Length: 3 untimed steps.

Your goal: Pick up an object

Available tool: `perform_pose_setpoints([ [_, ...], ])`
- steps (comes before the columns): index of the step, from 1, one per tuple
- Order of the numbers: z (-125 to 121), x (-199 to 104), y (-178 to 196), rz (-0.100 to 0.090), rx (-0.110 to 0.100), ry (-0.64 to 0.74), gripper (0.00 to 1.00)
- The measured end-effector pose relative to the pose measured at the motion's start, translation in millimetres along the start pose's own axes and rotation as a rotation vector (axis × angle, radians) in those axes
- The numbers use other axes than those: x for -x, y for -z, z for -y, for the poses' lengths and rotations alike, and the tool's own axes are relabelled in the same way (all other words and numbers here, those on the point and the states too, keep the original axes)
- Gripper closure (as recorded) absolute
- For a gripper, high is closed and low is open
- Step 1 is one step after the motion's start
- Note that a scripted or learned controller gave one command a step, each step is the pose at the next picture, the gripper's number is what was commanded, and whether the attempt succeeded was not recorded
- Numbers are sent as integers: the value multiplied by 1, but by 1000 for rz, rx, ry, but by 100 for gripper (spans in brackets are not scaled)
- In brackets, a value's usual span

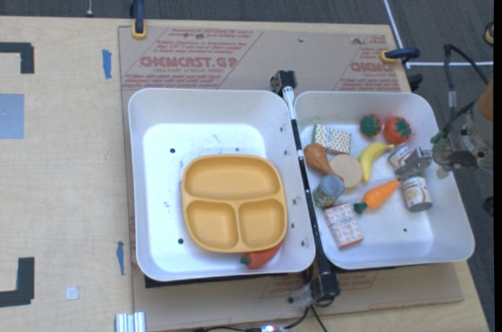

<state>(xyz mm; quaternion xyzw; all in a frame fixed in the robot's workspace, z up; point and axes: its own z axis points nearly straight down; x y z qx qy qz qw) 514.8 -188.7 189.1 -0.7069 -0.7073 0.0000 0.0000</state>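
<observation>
Toy groceries crowd the right bin (pixel 447 240), and the gripper (pixel 420 163) sits low at that bin's right side, right among them. Whether it is apart or clamped on anything I cannot tell from here; a crumpled silvery piece (pixel 401 156) lies against it, and a small can (pixel 416 193) lies tipped just on its near side.

The can looks the likeliest pick. I would guess it is light, stiff and a bit slick, apt to roll, so a hold across its round body should serve better than one on the ends. The carrot (pixel 381 195), just left of it, looks like hard plastic and tapers, so its thick middle is the place to take it.

Further left in the same bin lie a banana (pixel 373 158), two tomatoes (pixel 383 127) at the far side, a checkered box (pixel 332 138), a tan disc (pixel 345 169), a drumstick (pixel 316 158), a grey lid (pixel 330 187) and a red-patterned packet (pixel 343 225) nearest me.

The left bin (pixel 157 166) holds a yellow divided plate (pixel 234 201), with a red pepper (pixel 262 258) tucked under its near edge.
</observation>
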Motion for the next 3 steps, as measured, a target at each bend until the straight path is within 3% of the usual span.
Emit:
perform_pose_setpoints([
  [1,11,-55,-95,1,2,-1,0],
  [2,11,-55,-85,2,4,-1,100],
  [3,35,-126,-4,-1,2,2,100],
])
